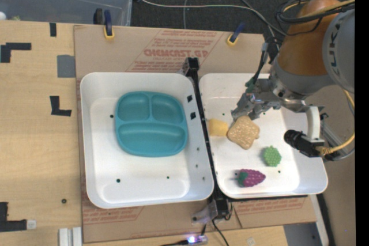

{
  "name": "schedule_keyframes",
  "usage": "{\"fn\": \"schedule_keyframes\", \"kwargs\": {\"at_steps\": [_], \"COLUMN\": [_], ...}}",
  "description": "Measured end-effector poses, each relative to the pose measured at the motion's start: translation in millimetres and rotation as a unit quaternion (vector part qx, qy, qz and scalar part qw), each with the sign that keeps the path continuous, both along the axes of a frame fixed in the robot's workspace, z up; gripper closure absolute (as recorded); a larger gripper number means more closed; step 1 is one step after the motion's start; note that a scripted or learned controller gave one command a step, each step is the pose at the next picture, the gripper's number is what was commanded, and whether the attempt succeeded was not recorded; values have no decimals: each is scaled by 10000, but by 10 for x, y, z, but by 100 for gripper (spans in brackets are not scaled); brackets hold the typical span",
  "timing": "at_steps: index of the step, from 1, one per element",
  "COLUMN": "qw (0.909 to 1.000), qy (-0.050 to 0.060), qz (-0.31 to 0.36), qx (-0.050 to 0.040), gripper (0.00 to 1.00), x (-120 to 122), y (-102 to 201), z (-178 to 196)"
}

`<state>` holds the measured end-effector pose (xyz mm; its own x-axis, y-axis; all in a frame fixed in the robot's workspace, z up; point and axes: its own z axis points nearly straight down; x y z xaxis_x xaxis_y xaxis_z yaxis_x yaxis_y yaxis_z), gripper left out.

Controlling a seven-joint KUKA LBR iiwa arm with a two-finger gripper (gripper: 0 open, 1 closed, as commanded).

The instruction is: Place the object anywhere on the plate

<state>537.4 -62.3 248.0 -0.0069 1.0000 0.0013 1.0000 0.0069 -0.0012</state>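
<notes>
The tan, speckled cracker-like toy (243, 132) sits in the right bin (222, 89), near that bin's middle and a little toward its left wall, tilted on one corner. The gripper (249, 108) hangs just above its upper edge; whether the fingers are spread or pressed together cannot be told from this slant, and nothing shows the cracker between them. Just left of the cracker, touching or nearly touching it, a pale yellow piece (217, 127) lies against the bin's left wall. Toward the bin's near right corner are a green broccoli-like toy (272, 155) and, closer to the near edge, a purple bunch of grapes (251, 177) with a green tip. The teal plate (151, 124), divided into three compartments, rests in the middle of the left bin (98, 181). Both bins stand side by side on a cardboard sheet (167, 52) clipped to the wooden table (34, 141).
</notes>
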Motion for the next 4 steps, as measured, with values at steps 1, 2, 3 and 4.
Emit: {"fn": "schedule_keyframes", "kwargs": {"at_steps": [1, 2, 3, 4], "qw": [10000, 10000, 10000, 10000], "qy": [-1, 3, -5, 1], "qz": [-5, -7, 2, -6], "qx": [-3, -5, -1, -5], "gripper": [100, 100, 100, 100], "x": [183, 294, 517, 660], "y": [419, 846, 1392, 1820], "z": [5, -67, -46, -109]}}
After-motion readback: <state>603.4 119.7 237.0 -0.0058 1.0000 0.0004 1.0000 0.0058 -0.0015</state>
